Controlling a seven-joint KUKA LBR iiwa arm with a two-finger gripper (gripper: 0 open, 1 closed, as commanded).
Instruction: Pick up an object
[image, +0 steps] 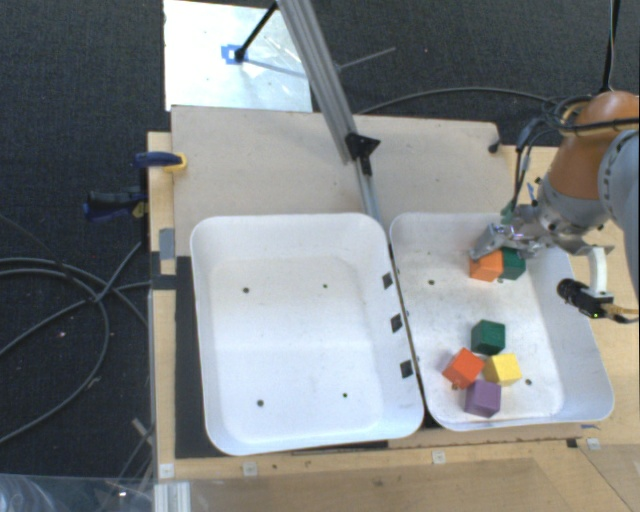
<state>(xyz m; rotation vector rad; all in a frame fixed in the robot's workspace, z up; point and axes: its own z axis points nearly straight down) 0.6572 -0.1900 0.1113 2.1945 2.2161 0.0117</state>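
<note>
The two-finger gripper (503, 242) hung low over the right white bin (575, 375), near its far edge; its opening could not be told. Directly beneath lay an orange wooden cube (486, 267), touching a green wooden cube (513, 264) on its right.

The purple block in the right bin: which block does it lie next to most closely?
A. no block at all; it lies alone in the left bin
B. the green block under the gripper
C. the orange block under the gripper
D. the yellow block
D: the purple block sits against the yellow block in the right bin, far from the gripper.
</note>
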